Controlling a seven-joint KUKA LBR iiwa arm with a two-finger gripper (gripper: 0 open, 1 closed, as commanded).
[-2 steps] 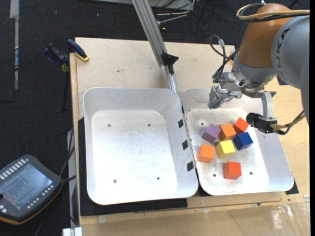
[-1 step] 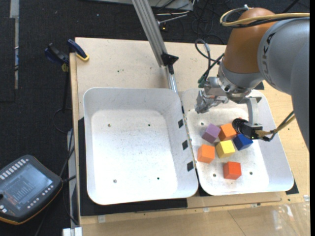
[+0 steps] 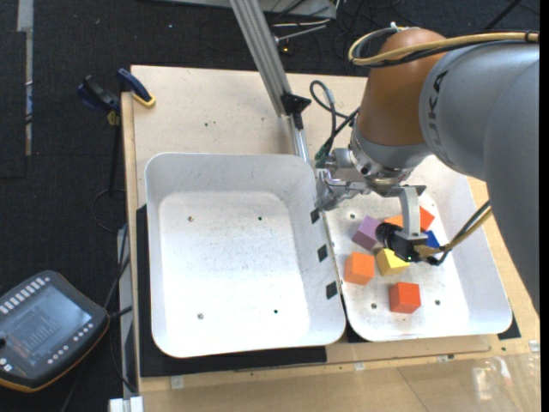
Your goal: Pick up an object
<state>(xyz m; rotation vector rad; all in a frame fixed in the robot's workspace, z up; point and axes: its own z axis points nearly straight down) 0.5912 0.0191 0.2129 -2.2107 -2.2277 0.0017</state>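
Observation:
Several small blocks lie in the right bin (image 3: 480, 316): a purple block (image 3: 369, 232), an orange block (image 3: 359, 268), a yellow block (image 3: 390, 263), a red block (image 3: 404, 297), another orange block (image 3: 424, 220) and a blue piece (image 3: 432, 239) partly hidden behind the wrist hardware. My gripper (image 3: 329, 192) hangs low over the right bin's near-left wall, up and to the left of the purple block. I see no block at its tip. The arm's bulk covers the back of the right bin.
The left bin (image 3: 171, 178) sits beside the right one, their walls meeting near the gripper. A slanted metal rail (image 3: 262, 45) crosses the back of the bench. A blue and yellow clamp (image 3: 120, 93) lies at the bench's far left corner.

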